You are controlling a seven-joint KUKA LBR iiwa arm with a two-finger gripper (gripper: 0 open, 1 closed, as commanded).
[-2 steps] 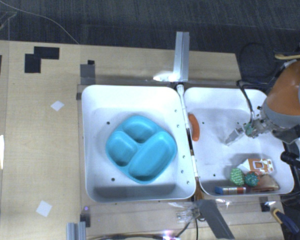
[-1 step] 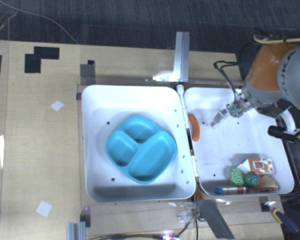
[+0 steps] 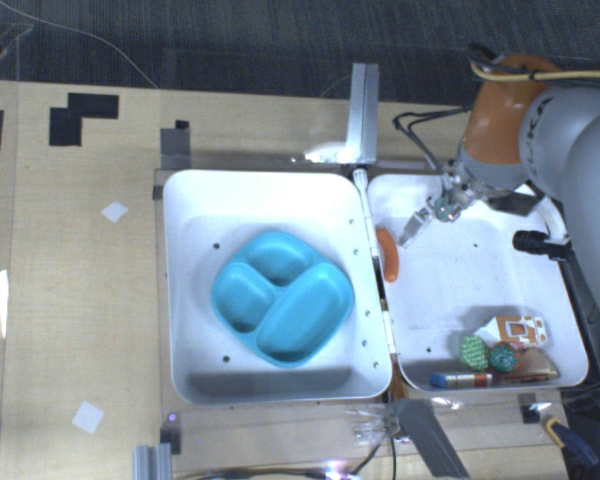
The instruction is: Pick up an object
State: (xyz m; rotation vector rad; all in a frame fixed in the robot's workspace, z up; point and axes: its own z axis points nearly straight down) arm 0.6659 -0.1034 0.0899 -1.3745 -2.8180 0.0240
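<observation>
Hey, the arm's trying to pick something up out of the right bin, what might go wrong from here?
The gripper hangs beside the small orange sausage-shaped object, which lies hard against the left wall of the right white bin. A finger may strike the wall or push the object aside.

The other items, a green knobbly ball, a teal ball and a marker pen, are crowded in the near corner, so a grab there may catch two or none.
</observation>
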